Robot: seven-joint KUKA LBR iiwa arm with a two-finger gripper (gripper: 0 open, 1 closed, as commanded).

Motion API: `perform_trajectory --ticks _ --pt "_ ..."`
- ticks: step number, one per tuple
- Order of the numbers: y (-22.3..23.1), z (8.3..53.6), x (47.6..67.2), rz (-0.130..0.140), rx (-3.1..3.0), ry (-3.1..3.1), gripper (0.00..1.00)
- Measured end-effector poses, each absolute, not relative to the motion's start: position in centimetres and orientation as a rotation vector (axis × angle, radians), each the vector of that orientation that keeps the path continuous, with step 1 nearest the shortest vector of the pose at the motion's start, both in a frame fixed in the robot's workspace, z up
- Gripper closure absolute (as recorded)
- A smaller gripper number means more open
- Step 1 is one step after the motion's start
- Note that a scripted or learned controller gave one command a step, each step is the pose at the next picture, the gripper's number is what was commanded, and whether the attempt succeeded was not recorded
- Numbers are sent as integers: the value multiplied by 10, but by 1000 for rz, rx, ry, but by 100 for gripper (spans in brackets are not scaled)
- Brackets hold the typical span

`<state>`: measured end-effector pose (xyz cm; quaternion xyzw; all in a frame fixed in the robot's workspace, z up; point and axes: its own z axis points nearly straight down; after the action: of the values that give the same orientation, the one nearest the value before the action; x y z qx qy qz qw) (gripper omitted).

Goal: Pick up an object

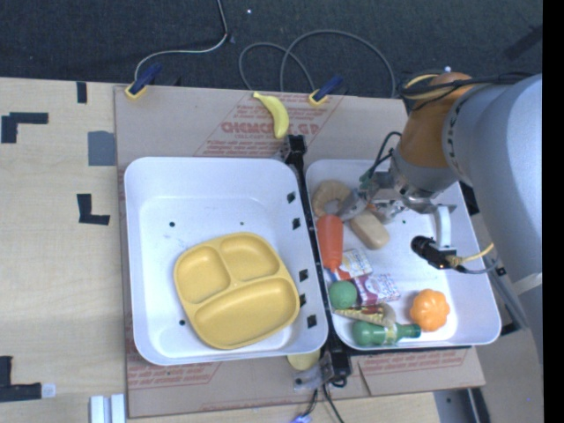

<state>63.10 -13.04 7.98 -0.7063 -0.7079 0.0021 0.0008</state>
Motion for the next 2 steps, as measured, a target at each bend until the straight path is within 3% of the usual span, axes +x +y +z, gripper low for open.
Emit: perform_trajectory --ticks 1,2 --pt "-166 153 652 -1 -2224 -2225 0" --pt "-170 106 624 -3 -2220 -2226 0"
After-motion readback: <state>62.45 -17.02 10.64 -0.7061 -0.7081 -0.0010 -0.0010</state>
